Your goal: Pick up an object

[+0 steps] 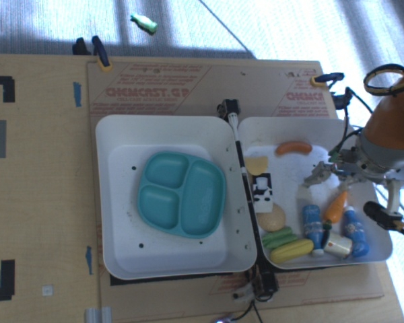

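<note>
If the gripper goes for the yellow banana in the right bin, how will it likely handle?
The yellow banana looks like a smooth, glossy toy: probably light, stiff, somewhat slippery. Its rounded body may roll or pivot if nudged. It lies against the green pieces, so those could shift too.

You see a teal divided plate in the left bin. The right bin holds a sausage, a carrot, blue bottles, a yellow banana and green pods. The gripper hangs over the right bin near the carrot.
</note>
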Tool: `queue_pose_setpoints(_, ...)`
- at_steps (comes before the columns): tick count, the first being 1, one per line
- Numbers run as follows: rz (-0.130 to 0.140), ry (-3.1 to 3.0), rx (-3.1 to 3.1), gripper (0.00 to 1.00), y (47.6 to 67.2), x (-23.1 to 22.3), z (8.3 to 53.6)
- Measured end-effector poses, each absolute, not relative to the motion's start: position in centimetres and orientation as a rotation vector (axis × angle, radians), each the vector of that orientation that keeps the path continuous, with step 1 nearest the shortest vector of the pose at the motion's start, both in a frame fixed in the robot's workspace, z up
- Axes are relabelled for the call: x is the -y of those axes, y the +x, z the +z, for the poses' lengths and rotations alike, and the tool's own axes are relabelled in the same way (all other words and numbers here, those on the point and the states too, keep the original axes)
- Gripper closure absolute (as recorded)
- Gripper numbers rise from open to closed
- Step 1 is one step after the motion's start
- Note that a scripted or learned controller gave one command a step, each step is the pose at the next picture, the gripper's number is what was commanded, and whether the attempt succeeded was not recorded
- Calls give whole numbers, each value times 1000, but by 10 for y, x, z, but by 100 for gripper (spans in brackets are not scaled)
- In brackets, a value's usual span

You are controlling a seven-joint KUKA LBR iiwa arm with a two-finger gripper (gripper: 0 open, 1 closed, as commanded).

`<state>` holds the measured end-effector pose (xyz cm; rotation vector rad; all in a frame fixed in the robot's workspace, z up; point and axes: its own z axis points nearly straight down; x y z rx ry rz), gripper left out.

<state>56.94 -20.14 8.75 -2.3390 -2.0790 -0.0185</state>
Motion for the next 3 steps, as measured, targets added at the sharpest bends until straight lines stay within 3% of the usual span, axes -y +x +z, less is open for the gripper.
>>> queue_pose_setpoints(1, -3, -2307, 2132, 0, 492, 157, 86)
queue_pose_setpoints(2, -10, -1968, 2464, 0, 483, 112, 87)
queue_pose_setpoints(3, -10, -1972, 2466, 100, 484, 113, 98)
